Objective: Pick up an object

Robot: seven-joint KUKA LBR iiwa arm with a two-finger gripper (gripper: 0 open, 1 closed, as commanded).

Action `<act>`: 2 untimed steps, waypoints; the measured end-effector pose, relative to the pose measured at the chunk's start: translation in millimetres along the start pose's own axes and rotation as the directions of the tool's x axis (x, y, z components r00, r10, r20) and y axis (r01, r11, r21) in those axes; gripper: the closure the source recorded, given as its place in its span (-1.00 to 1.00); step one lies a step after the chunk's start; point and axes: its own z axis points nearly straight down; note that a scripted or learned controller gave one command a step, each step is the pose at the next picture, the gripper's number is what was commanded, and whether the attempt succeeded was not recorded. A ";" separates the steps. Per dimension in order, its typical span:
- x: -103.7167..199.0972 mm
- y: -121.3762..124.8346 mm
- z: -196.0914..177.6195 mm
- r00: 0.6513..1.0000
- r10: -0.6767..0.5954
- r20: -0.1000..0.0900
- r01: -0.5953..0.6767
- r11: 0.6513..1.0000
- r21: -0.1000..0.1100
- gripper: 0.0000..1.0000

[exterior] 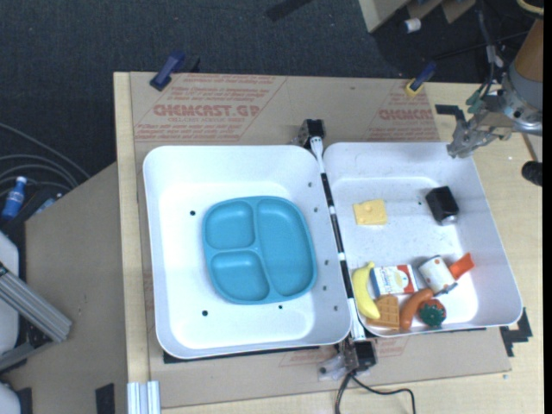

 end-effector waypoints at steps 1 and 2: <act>0.2 -0.5 -44.1 1.000 0.000 -0.001 0.000 1.000 0.002 1.00; 1.1 -1.4 -19.6 1.000 0.000 -0.003 0.000 1.000 0.008 1.00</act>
